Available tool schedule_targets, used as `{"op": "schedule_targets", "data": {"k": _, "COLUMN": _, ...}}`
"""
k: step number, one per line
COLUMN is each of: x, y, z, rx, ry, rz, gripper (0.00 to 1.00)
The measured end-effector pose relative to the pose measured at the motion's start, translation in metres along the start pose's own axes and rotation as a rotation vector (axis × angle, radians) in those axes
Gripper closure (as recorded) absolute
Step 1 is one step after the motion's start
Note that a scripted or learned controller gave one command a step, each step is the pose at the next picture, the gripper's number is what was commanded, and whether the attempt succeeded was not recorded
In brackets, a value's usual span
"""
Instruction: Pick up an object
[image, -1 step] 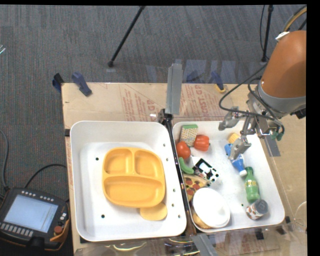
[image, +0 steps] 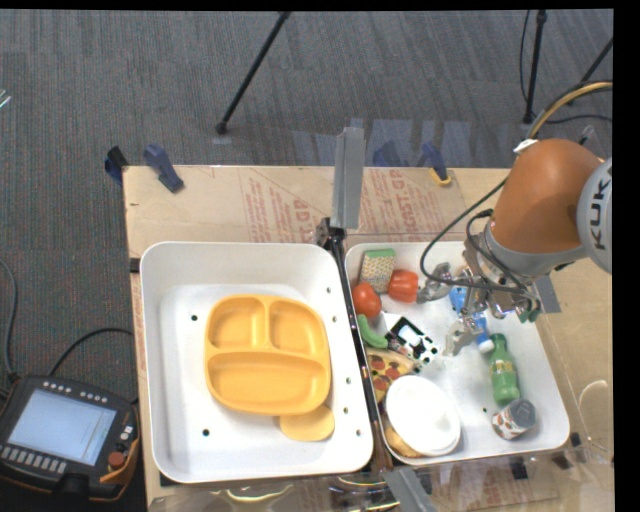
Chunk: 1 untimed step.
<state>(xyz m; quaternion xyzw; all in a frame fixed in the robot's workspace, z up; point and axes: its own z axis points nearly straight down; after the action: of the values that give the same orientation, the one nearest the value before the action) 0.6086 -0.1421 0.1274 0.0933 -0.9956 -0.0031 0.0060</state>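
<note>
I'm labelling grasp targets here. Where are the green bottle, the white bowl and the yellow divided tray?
green bottle (image: 503, 371), camera view, middle of its body.
white bowl (image: 423, 414), camera view, centre of its upturned surface.
yellow divided tray (image: 267, 378), camera view, floor of its large front compartment.

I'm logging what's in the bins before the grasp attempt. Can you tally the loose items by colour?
Yellow: 2, divided tray, small disc under it
Red or orange: 2, tomato, pepper
Green: 1, bottle
White: 1, bowl
Black-and-white: 1, toy
Other or mixed: 3, woven cube, pizza slice, can
Total: 10
</note>
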Motion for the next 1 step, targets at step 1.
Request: {"op": "schedule_targets", "data": {"k": 1, "x": -0.0194, "y": -0.0408, "z": 0.0426, "rx": 0.004, "ry": -0.009, "rz": -0.031, "gripper": 0.0}}
